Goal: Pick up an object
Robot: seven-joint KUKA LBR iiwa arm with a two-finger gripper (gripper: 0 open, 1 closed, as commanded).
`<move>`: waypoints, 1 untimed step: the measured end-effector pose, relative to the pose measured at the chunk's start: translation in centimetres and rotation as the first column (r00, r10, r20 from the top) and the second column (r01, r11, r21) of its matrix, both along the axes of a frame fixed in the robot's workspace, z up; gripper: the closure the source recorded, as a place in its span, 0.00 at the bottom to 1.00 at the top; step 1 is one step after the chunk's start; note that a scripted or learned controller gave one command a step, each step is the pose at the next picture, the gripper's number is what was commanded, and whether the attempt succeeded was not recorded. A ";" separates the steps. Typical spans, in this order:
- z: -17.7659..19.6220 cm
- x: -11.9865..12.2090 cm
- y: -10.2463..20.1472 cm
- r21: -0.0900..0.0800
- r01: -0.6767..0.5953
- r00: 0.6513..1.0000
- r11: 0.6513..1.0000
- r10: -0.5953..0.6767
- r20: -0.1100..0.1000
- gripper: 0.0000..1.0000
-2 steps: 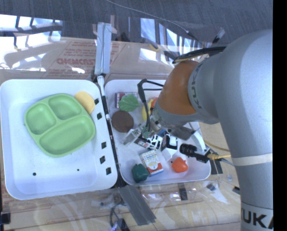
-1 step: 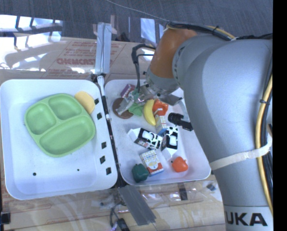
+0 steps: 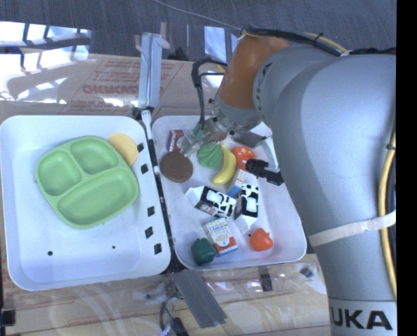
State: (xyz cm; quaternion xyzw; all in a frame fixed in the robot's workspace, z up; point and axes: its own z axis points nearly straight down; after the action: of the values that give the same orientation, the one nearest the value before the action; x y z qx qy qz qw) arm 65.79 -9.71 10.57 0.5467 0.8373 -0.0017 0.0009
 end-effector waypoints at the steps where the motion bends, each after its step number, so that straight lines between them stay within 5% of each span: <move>1: 16.4 0.1 6.4 0.004 0.193 0.981 0.981 -0.193 0.004 1.00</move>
State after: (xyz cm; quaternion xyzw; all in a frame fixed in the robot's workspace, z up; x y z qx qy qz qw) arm 65.86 -3.28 27.00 0.6254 0.7803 0.0009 0.0016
